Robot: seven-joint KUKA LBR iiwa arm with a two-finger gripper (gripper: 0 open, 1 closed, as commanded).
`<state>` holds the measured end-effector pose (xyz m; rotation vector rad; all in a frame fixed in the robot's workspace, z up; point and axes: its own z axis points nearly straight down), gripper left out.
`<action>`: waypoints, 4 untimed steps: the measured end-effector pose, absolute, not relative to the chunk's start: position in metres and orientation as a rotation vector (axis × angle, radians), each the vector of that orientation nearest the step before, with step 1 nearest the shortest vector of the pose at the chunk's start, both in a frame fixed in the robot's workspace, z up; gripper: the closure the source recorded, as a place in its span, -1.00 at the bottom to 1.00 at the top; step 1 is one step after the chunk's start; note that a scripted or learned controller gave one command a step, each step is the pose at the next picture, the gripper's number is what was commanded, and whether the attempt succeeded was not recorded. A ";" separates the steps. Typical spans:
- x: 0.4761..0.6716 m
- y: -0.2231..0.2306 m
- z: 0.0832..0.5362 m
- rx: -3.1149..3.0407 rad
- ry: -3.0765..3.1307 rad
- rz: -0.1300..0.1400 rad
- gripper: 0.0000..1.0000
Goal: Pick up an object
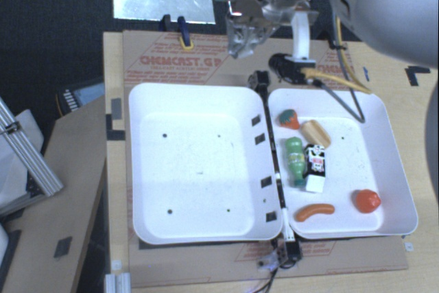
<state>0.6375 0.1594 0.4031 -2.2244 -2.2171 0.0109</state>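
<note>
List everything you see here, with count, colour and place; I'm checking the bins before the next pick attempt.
bins: 2, white, side by side on the bench
carrot-like toy: 1, orange and green, right bin, top
bread roll: 1, tan, right bin
green toy: 1, right bin, beside divider
black and white block: 1, right bin, centre
sausage: 1, orange, right bin, bottom
tomato: 1, red, right bin, lower right
claw: 1, grey, above the bench behind the bins

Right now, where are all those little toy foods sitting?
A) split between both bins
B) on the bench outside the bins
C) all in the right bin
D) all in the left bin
C: the red tomato, the orange sausage and the green piece all lie in the right bin.
</note>
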 end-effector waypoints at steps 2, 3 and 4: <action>0.602 0.084 0.430 -2.217 -2.227 -0.004 1.00; 0.647 0.114 0.315 -2.214 -2.225 0.005 1.00; 0.670 0.139 0.342 -2.217 -2.230 -0.009 1.00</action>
